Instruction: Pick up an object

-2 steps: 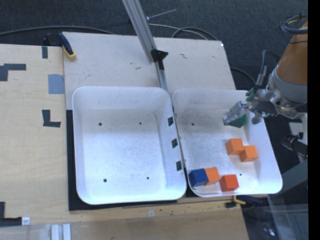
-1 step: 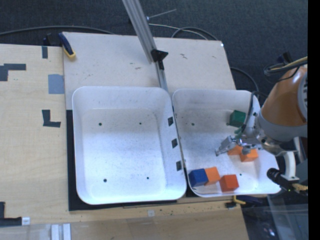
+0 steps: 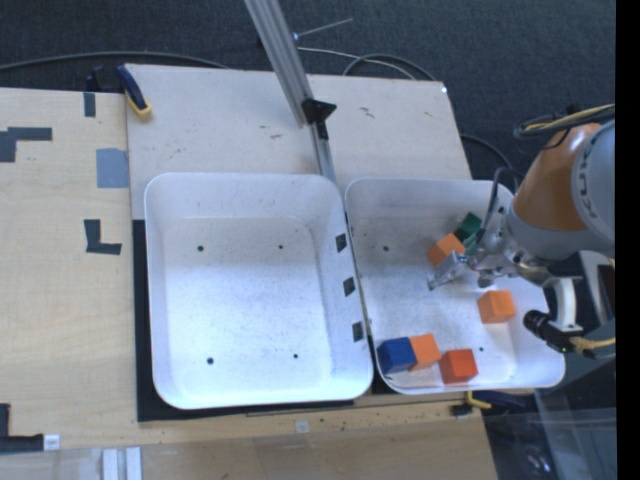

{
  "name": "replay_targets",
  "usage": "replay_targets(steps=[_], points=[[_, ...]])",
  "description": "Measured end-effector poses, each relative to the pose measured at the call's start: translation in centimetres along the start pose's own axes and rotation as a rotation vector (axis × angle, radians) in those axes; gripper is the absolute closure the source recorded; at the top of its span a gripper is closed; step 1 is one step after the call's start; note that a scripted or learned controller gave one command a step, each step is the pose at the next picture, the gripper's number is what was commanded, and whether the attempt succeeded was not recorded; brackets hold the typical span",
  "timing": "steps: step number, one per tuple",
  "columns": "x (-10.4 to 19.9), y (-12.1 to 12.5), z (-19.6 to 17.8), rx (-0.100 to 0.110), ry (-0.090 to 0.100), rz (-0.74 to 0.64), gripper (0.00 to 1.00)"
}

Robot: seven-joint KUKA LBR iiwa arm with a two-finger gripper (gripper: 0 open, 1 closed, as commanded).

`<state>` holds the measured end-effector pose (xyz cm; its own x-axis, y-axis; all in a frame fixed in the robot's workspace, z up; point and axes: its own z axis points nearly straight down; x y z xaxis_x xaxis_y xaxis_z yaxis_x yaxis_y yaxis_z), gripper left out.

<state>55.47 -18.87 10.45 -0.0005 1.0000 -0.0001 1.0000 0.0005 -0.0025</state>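
a grey robot arm (image 3: 565, 193) with an orange band reaches in from the right over the right-hand white bin (image 3: 400, 203). its gripper (image 3: 452, 268) sits low in the bin, just beside an orange block (image 3: 445, 249), with a green block (image 3: 470, 227) close behind; whether it is clenched or released cannot be told. another orange block (image 3: 496, 306) lies nearby to the right. along the bin's near edge sit a blue block (image 3: 396, 353), an orange block (image 3: 425, 348) touching it, and a red block (image 3: 458, 365). the left bin (image 3: 160, 268) sits alongside.
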Motion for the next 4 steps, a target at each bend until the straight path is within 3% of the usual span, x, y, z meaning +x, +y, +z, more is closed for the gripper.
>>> replay_targets(steps=[1,2,3,4], points=[[-0.6,6.6,1.3,-0.002,-0.001,-0.003,0.0],[-0.6,6.4,0.3,0.0,-0.002,-0.003,1.0],[8.3,-0.2,-8.1,-0.004,0.002,-0.006,1.0],[16.7,0.7,-8.7,-0.001,0.003,-0.01,1.0]])
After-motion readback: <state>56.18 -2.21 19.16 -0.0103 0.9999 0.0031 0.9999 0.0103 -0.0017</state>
